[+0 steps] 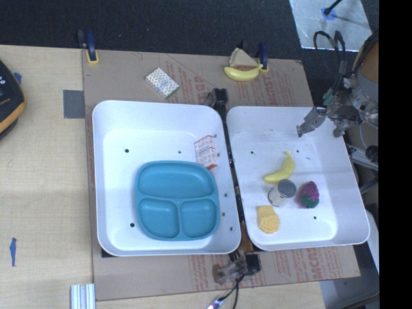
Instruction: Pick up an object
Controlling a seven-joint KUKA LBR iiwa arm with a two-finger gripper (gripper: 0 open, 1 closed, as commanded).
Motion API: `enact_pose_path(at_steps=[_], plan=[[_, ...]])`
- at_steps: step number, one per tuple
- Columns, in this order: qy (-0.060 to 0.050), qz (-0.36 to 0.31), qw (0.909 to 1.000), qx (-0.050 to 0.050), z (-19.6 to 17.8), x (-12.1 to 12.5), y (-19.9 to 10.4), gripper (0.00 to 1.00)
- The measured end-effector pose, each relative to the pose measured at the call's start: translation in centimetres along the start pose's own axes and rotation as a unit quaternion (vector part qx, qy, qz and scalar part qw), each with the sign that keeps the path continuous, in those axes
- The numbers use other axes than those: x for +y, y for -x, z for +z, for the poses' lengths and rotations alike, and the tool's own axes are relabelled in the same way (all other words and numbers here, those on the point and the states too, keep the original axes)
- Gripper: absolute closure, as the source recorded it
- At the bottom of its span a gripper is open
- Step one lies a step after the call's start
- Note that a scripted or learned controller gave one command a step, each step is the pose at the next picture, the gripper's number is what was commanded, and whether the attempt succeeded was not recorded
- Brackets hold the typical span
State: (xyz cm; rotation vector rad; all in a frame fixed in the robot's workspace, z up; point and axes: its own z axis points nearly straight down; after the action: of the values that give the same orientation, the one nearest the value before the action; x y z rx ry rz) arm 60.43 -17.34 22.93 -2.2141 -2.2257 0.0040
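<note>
The right bin (257, 124) holds a yellow banana (282, 170), a small grey-topped can (281, 192), a purple fruit (309, 194) and a yellow corn piece (268, 219). My gripper (320, 124) hangs over the bin's far right corner, above and to the right of the banana, with its fingers spread and nothing between them. The left bin (109, 127) contains a blue divided plate (177, 199) and a red-and-white packet (206, 150).
Outside the bins, on the cardboard, lie a patterned packet (161, 82) and another banana with a sandwich piece (243, 67). Clamps stand at the cardboard's far edge. A dark device (8, 98) sits at the left edge of the bench.
</note>
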Motion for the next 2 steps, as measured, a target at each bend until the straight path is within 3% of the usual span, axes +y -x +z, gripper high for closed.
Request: enact_pose_path(at_steps=[1,2], plan=[[0.0,0.0,1.0,0.0,13.8,-0.7,-0.1,0.0],[0.0,-0.001,1.0,-0.001,12.7,-0.6,0.0,1.0]])
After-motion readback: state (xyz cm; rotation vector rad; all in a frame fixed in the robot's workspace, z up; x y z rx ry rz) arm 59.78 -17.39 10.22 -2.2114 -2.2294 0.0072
